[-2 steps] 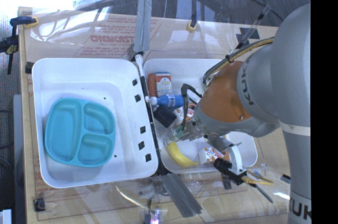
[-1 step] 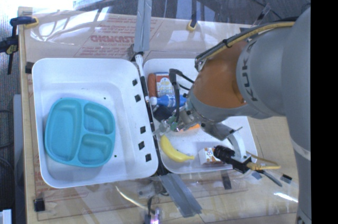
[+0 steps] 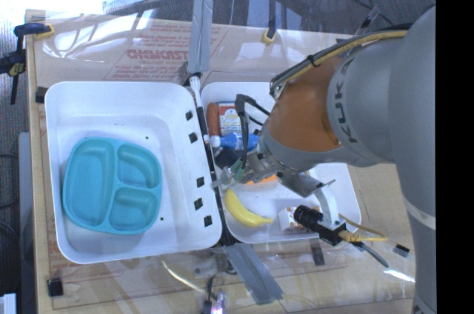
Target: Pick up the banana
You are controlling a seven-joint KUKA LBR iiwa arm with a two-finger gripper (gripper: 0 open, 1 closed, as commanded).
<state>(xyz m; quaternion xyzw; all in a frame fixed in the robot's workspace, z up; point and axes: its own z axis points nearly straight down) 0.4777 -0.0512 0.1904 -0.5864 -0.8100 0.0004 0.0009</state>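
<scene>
Just above banana (image 3: 246, 210) in right bin (image 3: 348, 190), fingers (image 3: 241, 173) mostly hidden; opening cannot be told.

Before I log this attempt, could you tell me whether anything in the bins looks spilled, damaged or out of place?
Nothing stands out. The banana lies intact in the right bin, and the blue tray lies flat in the left bin.

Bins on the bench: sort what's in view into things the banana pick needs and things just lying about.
Belongs to the job:
banana, in the right bin
gripper, just above the banana

Just lying about:
blue divided tray, in the left bin
red packet, in the right bin
</scene>
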